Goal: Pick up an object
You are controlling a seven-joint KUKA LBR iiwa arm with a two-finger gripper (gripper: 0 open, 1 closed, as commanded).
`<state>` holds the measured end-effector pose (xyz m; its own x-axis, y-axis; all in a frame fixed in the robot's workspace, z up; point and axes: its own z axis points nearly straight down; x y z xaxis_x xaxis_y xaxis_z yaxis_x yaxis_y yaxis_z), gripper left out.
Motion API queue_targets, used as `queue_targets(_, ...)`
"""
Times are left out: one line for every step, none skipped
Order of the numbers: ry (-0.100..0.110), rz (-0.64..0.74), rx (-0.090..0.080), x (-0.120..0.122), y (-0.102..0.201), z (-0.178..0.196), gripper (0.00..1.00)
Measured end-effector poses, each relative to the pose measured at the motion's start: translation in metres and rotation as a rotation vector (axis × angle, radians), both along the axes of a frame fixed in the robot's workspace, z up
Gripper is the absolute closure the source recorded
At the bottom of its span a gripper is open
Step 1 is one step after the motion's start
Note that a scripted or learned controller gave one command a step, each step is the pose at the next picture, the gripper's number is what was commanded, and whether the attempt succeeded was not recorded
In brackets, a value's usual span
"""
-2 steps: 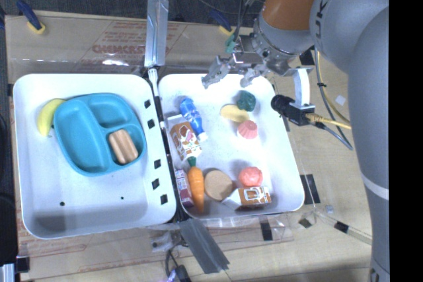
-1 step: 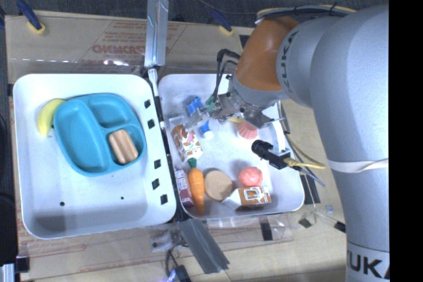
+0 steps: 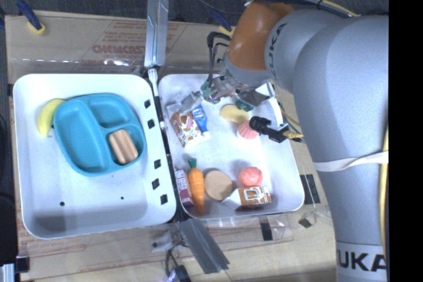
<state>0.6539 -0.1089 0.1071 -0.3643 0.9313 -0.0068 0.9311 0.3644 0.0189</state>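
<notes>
My gripper (image 3: 215, 90) hangs over the far part of the right bin (image 3: 285, 172), under the orange-banded wrist. Just below and left of it lies a brown, white and blue snack packet (image 3: 189, 125). To its right are a pale yellow piece (image 3: 232, 113) and a pink piece (image 3: 247, 131). Along the near side of this bin lie an orange carrot (image 3: 196, 185), a round tan bun (image 3: 219, 185), a pink-red ball (image 3: 250, 176), a small brown box (image 3: 254, 195) and a dark red packet (image 3: 183, 187). The view shows nothing held by the gripper.
The left bin (image 3: 86, 208) holds a blue divided plate (image 3: 86, 132) with a brown roll (image 3: 123, 146) in one compartment, and a yellow banana (image 3: 45, 117) at the plate's left. A metal divider strip (image 3: 156, 30) stands between the bins at the back. The grey arm covers the right side.
</notes>
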Motion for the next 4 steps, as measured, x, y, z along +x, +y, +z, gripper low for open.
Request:
queue_targets(-0.013,0.004,-0.001,0.004,0.001,0.015,1.00)
queue_targets(-0.011,0.003,-0.001,0.003,0.001,0.014,0.00)
queue_targets(0.020,-0.214,0.001,-0.020,-0.013,-0.014,0.00)
queue_targets(0.021,-0.209,0.001,-0.019,-0.012,-0.004,1.00)
